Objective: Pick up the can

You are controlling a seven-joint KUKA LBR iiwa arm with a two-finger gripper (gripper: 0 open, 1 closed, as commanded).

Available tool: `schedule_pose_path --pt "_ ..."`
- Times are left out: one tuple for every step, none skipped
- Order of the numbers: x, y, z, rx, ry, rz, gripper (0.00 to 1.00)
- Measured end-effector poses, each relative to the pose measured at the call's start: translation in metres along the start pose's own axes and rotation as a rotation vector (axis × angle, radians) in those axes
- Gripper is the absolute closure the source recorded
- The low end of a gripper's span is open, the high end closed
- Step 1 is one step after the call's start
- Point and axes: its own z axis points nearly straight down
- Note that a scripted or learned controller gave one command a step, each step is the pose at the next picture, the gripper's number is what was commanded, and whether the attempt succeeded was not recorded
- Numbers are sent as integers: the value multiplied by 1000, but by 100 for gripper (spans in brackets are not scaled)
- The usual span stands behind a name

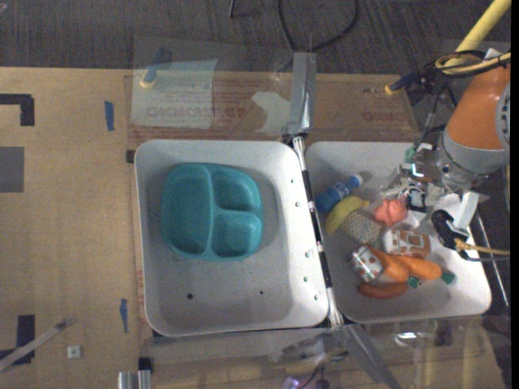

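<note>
1. Gripper [415, 186] sits over the upper right part of the right bin [474, 298], below the orange band of the arm [478, 120]. It reads as a dark cluster of hardware against clutter; whether it is released or clenched, I cannot tell. Nothing is visibly between it and the bin contents that I would call a grasp.
2. Nearest items: a pink crumpled object [391, 211] just left of the gripper, and a small white-and-orange carton [405, 241] below it.
3. The can [366, 263]: small, red and white with a metallic end, lying on its side in the lower middle of the right bin. It touches the carrot [409, 267] on its right and sits just above a red sausage-like item [381, 290]. It is well apart from the gripper, down and to the left.
4. Further out: a mesh-textured lump [359, 227], a yellow banana-like piece [342, 211] and a blue-capped bottle [339, 191] toward the bin's left wall.
5. Left bin [162, 298] holds a teal divided plate [212, 211]. Irrelevant to the pick.
6. Step, my read: pre-grasp. Approach not yet lined up on the can.
7. Next move needs: translate down-left over the can, align the jaws across its short axis, descend without catching the carrot. Tight packing makes a clean pinch doubtful.
</note>
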Motion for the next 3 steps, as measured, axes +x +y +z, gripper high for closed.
schedule_pose_path --pt "53 -53 15 -37 -5 85 0" --pt "73 -40 -1 1 0 117 0" --pt "-6 -42 35 15 2 175 0"
